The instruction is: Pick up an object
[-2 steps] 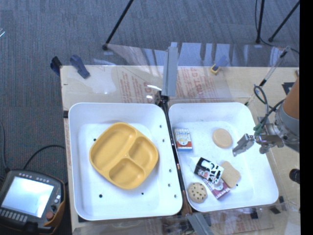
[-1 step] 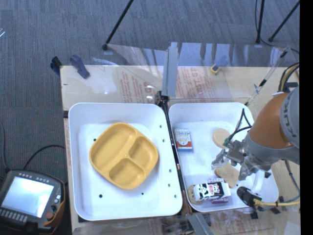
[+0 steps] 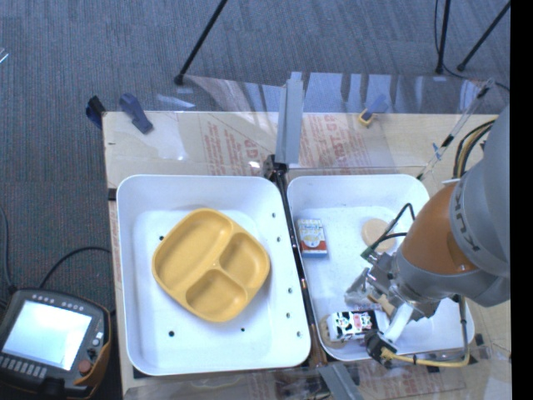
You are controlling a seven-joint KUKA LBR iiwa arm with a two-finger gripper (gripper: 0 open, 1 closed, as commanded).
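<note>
the two-finger gripper (image 3: 366, 300) hangs low over the near part of the right-hand shallow white plastic bin (image 3: 346, 197), and from this slant there is no telling whether its jaws are apart or together; nothing can be seen clamped in it. just beside it, at about seven o'clock, lies a small white box with black patches and a red mark (image 3: 350, 324), close to the bin's near rim; whether the gripper touches it cannot be told. at about ten o'clock from the gripper, well apart, a small flat blue, white and red card box (image 3: 311, 236) lies on the bin floor near the left wall. at about twelve o'clock sits a pale tan round disc (image 3: 373, 229), partly behind a dark cable. out at nine o'clock, the left-hand shallow white plastic bin (image 3: 133, 198) holds a yellow plastic plate with three compartments (image 3: 211, 263), lying flat near its middle.
</note>
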